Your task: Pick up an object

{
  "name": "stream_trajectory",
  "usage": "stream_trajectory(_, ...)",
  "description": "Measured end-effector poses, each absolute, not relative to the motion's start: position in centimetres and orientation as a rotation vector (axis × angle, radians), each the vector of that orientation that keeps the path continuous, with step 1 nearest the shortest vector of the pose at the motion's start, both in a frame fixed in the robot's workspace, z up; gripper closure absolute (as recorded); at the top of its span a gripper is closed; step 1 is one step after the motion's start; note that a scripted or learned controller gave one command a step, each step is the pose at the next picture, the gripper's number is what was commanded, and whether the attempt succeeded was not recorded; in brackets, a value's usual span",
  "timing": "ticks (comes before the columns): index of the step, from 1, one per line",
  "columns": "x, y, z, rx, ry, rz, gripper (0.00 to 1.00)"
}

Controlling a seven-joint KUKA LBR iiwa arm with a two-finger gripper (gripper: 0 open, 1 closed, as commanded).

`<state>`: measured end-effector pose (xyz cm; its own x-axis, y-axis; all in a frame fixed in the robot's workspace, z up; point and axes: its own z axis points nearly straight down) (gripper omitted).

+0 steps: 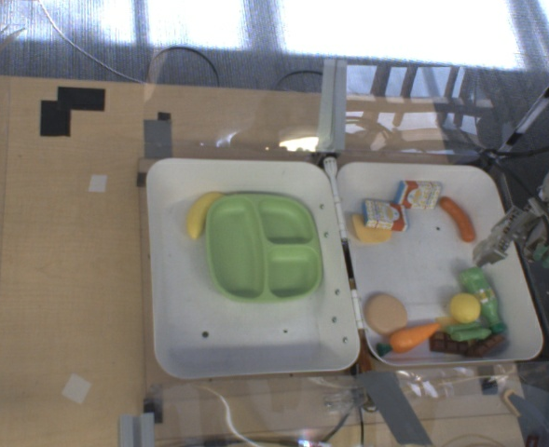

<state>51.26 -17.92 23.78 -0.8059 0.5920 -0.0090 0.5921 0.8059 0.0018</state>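
Pick not yet started, by the look of it: gripper (498,242) hangs at the right bin (414,277)'s right edge w/ nothing between its parted jaws, just above the green packet (480,292) and lemon (464,307), both lying untouched in the bin.

1. The right bin (414,268) has bare floor at its centre, between the items near 12 o'clock and those near 6 o'clock.
2. Two small cartons (400,205), a yellow wedge (371,232) and a sausage (459,218) crowd 12 o'clock.
3. A round biscuit (385,312), carrot (414,336), lemon (464,307), green pieces (480,290) and brown pieces (467,345) pack together from 5 to 7 o'clock.
4. The gripper (507,240) hangs over the rim at 3 o'clock.
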Motion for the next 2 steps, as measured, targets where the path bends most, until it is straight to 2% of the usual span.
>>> stream_trajectory(1,51.3,-17.7,23.8,0.971,2.979,0.001,0.0)
stream_trajectory(2,49.3,-20.4,9.8,0.969,2.974,0.001,0.0)
